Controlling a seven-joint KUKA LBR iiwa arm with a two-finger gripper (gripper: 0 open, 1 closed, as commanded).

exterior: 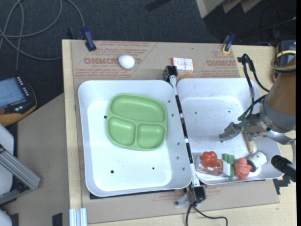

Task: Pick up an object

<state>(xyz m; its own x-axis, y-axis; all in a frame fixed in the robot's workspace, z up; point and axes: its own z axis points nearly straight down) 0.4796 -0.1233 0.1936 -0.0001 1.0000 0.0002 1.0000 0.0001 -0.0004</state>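
My gripper [229, 133] hangs over the middle right of the right bin [207, 100], above bare white floor and with nothing visibly in it. Along that bin's front edge lie several small objects: a red tomato-like item [209, 160] on clear wrapping, a green piece [228, 164], a pink-red lump [242, 168] and a white piece [258, 159]. These lie just below and to the right of the gripper, apart from it. The grey arm with its orange band [284, 100] comes in from the right.
The left bin [94, 140] holds a green divided plate [137, 121]. On the cardboard behind the bins lie a white egg-shaped object [126, 61] and a small pink checked block [182, 63]. Blue clamps [88, 39] grip the board's back edge. Black cables [248, 72] run beside the arm.
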